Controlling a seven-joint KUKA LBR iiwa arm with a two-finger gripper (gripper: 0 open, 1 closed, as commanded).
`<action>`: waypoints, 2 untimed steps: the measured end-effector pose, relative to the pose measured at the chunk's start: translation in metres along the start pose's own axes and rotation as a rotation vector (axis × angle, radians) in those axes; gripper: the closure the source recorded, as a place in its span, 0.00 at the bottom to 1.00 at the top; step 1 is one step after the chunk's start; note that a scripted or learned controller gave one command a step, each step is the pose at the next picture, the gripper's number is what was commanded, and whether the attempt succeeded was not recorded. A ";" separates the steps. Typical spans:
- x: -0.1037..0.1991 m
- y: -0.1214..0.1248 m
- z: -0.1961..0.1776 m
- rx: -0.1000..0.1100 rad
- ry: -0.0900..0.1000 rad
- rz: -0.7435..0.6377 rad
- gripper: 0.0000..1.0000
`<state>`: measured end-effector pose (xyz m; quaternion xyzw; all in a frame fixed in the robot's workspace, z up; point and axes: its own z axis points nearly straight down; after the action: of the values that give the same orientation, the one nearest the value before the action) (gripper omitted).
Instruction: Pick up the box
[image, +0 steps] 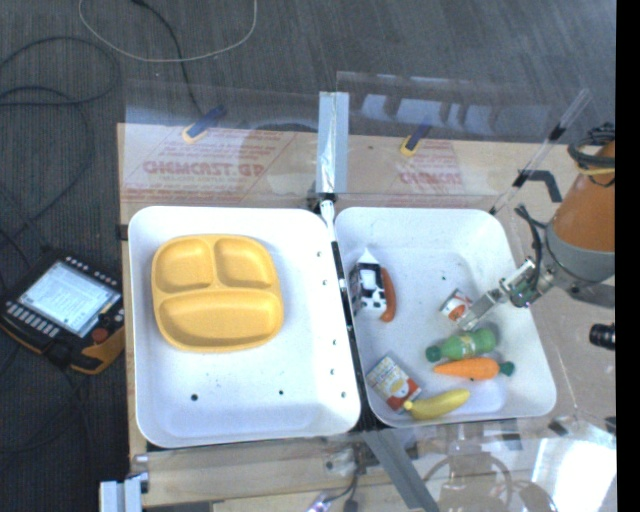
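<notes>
A bench holds two white bins; the gripper (478, 310), its state unclear, hovers beside a small box (457, 304) in the right bin (420, 225) — approach squarely, avoiding the green bottle (462, 346).

Readable text: only the film on the clear panels.
Look at 11 o'clock, behind the left bin (140, 400): the film (205, 168) shows red mirrored lettering, apparently "CHEMCAST". At 1 o'clock a second film patch (430, 178) carries similar red print, too faint for you to read.
</notes>
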<state>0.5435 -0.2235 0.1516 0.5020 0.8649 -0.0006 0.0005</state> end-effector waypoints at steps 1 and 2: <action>-0.005 0.043 0.062 -0.009 -0.005 0.252 0.00; 0.091 -0.010 0.061 -0.010 -0.008 0.077 0.00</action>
<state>0.4892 -0.1494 0.0906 0.5351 0.8448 0.0017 0.0067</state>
